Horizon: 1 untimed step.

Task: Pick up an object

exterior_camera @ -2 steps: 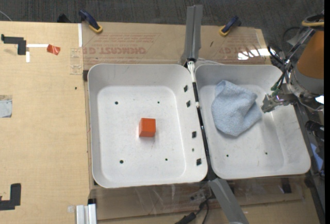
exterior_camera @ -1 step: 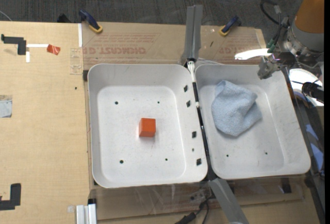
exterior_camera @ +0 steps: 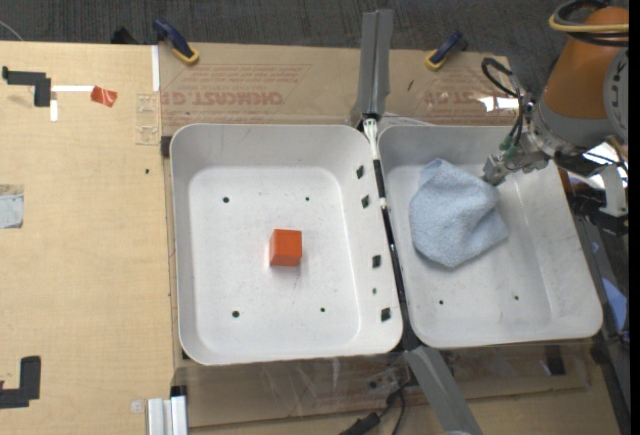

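Observation:
An orange-red cube (exterior_camera: 286, 248) sits near the middle of the left white bin (exterior_camera: 200, 223). A crumpled light blue cloth (exterior_camera: 454, 214) lies in the right white bin (exterior_camera: 560, 273), toward its upper left. My gripper (exterior_camera: 497, 170) hangs at the cloth's upper right corner, low over the right bin, with the arm's orange band above it at the right edge of the view. Its tips look to be touching or just above the cloth's edge.
A grey upright divider (exterior_camera: 375, 63) stands between the bins at the back. Cardboard with two clamps lies behind the bins. A wooden board with small black brackets and a red tag (exterior_camera: 103, 96) lies to the left.

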{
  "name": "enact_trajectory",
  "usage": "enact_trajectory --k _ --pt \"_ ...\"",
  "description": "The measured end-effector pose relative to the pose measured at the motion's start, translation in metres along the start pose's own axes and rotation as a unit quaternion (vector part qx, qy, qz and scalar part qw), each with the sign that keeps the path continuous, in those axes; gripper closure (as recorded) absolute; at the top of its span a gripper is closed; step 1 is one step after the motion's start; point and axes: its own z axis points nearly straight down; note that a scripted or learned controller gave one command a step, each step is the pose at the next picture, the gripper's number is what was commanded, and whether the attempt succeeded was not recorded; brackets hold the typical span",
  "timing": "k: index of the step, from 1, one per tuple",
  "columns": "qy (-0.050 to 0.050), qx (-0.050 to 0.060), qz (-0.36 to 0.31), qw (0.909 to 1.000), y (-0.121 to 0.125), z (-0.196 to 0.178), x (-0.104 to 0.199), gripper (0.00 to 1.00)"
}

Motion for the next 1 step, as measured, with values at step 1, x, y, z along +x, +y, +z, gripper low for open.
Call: enact_trajectory --k 1 --pt "-0.001 -0.001 -0.002 1.0 -0.0399 -0.0284 -0.0078 1.0"
